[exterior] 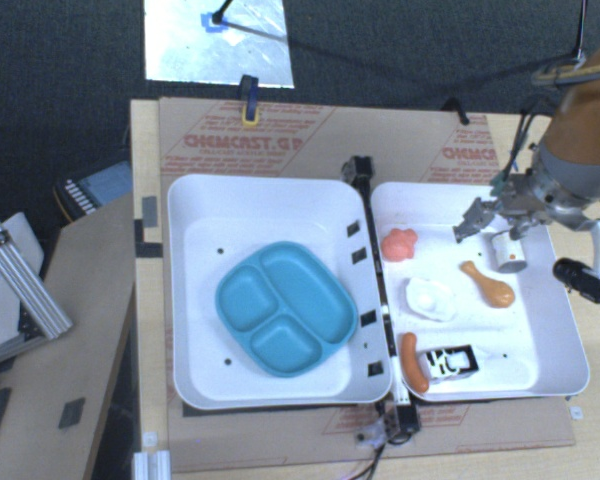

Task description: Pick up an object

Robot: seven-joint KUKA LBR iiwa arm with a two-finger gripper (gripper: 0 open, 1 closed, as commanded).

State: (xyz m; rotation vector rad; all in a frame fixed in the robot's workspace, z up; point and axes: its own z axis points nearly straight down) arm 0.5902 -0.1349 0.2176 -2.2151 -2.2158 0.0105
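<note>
In the right bin (555, 353) lie a pink lumpy piece (400, 244), a white fried-egg shape (430, 298), a tan chicken drumstick (489, 285), an orange sausage (413, 361) and a black-and-white block (448, 361). My gripper (495, 230) hangs over the bin's upper right part, just above and right of the drumstick. One grey finger points left and a pale cylindrical part sits under it. Nothing shows between the fingers.
The left bin (195, 268) holds a blue three-compartment plate (285, 308). Black clips (360, 173) run along the seam between the bins. A yellow clamp (249, 103) stands at the bench's back edge, and a shiny sheet (218, 33) lies behind it.
</note>
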